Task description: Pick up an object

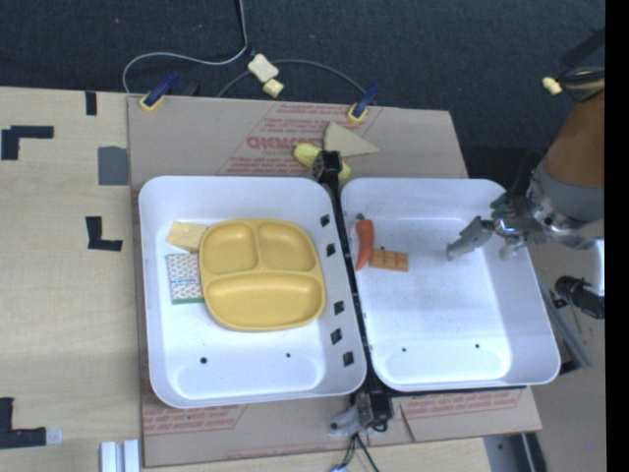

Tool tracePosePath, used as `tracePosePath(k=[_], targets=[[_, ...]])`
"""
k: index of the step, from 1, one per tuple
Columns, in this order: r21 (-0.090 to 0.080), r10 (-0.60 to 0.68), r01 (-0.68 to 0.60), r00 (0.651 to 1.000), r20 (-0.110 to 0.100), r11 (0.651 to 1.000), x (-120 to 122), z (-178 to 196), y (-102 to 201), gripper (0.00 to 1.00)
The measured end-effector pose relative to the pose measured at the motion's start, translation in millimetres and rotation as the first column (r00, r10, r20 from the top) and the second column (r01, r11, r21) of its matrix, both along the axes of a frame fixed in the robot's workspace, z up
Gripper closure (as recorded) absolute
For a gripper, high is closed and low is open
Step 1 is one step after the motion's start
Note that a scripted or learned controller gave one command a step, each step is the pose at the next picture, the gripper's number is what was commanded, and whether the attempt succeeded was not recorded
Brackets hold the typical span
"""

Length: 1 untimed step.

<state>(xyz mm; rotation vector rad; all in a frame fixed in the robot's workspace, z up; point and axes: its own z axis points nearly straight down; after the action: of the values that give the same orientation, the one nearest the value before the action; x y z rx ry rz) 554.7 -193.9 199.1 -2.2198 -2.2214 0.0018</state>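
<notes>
In the right bin [447, 357], near its left wall, lie an orange-red carrot-like piece [364, 242] and a small orange-brown waffle-like block [391, 261] side by side. My gripper [484, 237] hovers over the right part of that bin, well to the right of both pieces. Its fingers are spread apart with nothing between them. The left bin [236, 367] holds a yellow divided plate [261, 273], with a pale yellow wedge [184, 234] and a patterned card [183, 276] tucked at the plate's left side.
A black divider clip strip [339, 264] runs between the two bins. Cardboard [285, 136] lies under both bins, held by blue-and-yellow clamps [157, 91] at the back. A white cable [236, 28] trails across the dark floor behind.
</notes>
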Motion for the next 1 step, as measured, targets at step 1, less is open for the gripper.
tracePosePath(k=[1], targets=[[0.004,0.005,-0.005,1.000,-0.007,1.000,-9.6,-89.0,71.4,0.00]])
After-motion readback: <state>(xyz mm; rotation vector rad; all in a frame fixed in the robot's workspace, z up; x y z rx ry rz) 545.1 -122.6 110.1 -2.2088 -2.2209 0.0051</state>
